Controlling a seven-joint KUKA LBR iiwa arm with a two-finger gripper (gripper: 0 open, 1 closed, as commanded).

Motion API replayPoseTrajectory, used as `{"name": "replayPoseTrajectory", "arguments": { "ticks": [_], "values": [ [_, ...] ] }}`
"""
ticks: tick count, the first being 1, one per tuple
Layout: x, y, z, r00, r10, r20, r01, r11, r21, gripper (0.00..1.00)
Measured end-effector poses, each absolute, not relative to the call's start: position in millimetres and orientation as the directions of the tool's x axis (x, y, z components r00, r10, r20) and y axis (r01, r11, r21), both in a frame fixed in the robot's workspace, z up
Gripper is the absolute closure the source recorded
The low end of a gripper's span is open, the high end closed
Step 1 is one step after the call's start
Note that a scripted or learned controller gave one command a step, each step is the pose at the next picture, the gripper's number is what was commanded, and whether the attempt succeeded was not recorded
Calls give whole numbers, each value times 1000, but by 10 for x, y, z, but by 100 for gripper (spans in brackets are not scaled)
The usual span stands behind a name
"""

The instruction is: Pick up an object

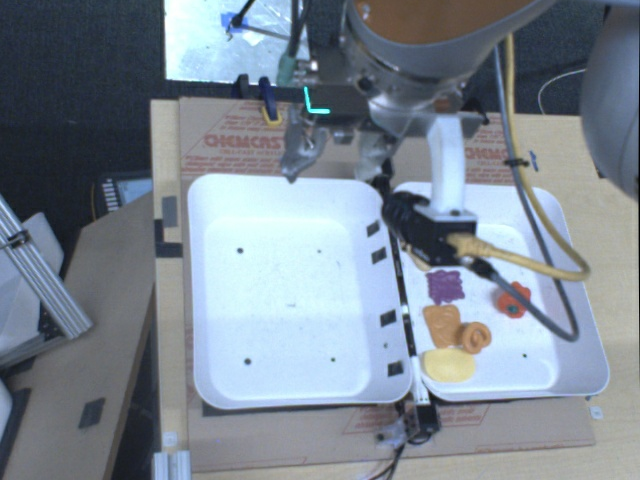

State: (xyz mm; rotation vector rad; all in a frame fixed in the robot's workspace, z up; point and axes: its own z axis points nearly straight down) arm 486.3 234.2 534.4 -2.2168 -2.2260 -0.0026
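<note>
Nearest the camera, a yellow piece point(449, 366) is lying in the right bin point(570, 368), with an orange piece point(441, 323), an orange curl point(477, 337), a purple piece point(446, 286) and a small red-orange piece point(513, 300) just beyond. Farther back, the gripper point(335, 153) is hanging over the left bin's point(270, 288) far rim, fingers apart and gripping nothing. It risks closing on air, being well apart from every object.
</note>
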Motion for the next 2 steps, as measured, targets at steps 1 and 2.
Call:
{"name": "replayPoseTrajectory", "arguments": {
  "ticks": [1,2],
  "values": [
    [4866,2344,5459,-6,1000,3,1000,6,4,100],
    [4972,2106,2599,1,1000,-6,1000,-1,-14,100]
  ]
}}
